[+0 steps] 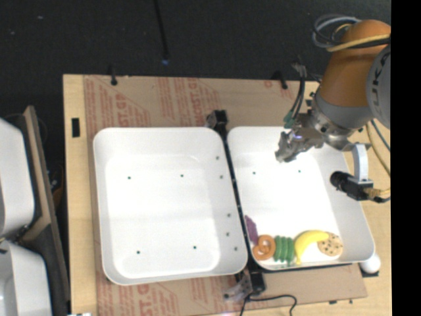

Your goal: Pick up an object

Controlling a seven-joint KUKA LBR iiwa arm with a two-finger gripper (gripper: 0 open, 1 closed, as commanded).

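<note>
Tan wooden bench (151,101) on dark floor, two shallow white plastic bins: left bin (161,203), right bin (289,196). Grey two-finger gripper (287,151) hangs over right bin's far end; can't tell if it is spread or clenched, nothing seen in it. Objects line right bin's near edge, well apart from gripper: purple strip (251,227), orange ring (264,247), green ridged piece (285,249), yellow banana (309,240), tan speckled cookie (331,245).

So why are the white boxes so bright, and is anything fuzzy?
In the camera view, light from above washes out the left bin and the right bin, their floors nearly featureless; the gripper looks soft and smeared; the small toys, such as the banana, are coarse but recognisable; the background beyond the bench is dark.
</note>
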